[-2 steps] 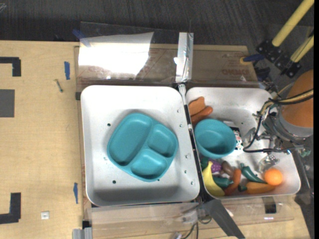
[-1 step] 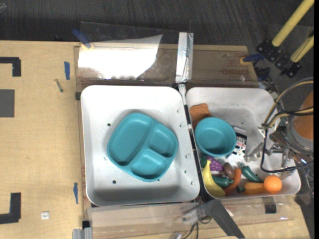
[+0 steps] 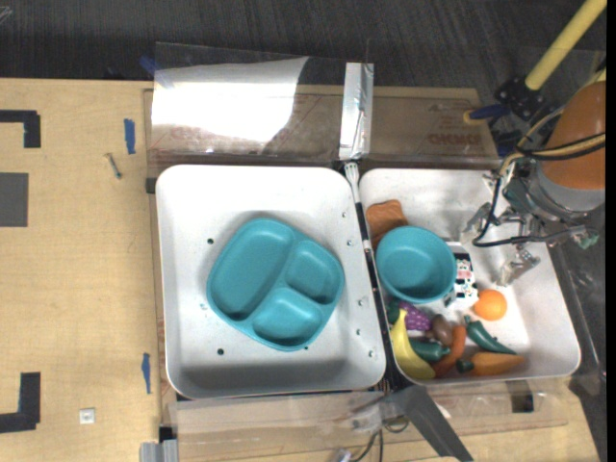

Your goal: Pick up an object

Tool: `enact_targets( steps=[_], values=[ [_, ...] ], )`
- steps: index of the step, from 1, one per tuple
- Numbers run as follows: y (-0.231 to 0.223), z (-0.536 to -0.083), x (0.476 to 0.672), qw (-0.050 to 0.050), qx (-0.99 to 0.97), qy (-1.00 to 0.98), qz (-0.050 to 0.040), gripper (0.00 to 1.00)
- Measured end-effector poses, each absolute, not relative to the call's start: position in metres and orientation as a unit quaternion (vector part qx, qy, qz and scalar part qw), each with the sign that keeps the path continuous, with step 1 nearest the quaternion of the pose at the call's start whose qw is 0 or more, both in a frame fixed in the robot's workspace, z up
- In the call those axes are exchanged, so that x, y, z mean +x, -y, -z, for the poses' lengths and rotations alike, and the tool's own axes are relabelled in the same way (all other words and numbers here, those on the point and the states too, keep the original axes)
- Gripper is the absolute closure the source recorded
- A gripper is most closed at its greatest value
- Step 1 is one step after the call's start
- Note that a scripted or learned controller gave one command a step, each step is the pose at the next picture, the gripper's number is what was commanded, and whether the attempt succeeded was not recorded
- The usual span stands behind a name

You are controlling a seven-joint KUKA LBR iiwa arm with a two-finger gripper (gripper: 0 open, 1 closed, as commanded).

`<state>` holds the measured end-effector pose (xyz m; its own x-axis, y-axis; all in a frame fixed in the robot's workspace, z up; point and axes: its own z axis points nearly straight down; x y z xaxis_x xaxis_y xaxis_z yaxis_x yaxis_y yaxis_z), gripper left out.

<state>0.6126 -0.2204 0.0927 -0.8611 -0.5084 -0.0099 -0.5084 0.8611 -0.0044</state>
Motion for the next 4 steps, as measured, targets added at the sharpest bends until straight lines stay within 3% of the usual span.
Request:
enact_targets(
  steps=[1, 2, 3, 4],
  values=[
    [0.182, -0.087, 0.668, 0.005, -0.276, -0.961, 0.0, 0.0],
    [0.209, -0.088, 0.617, 0.003, -0.48, -0.877, 0.0014, 0.0],
    [0.21, -0.089, 0.549, 0.004, -0.506, -0.862, 0.0019, 0.0],
    [0.182, -0.089, 0.491, 0.007, -0.469, -0.883, 0.0042, 0.0]
  ],
)
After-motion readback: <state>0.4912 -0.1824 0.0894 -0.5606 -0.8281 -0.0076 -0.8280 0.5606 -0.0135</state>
